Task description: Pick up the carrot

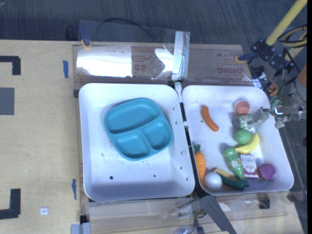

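1. Orange and green, the carrot (200,163) lies in the right bin (285,167), pressed close to that bin's left wall, with its leafy end pointing up the picture.
2. A white egg (213,180) sits just below the carrot and seems to touch its tip, so a grab there might bump the egg or pick it up by mistake.
3. An orange sausage (209,118) lies above the carrot, well apart, and its colour could fool the program.
4. The wall beside the carrot could block one side of the grab.
5. The gripper (280,112) hangs far right of the carrot, near the bin's edge, and it is too blurry to tell its state.
6. A small carton (249,166) right of the carrot has a label, but it is too small to read.
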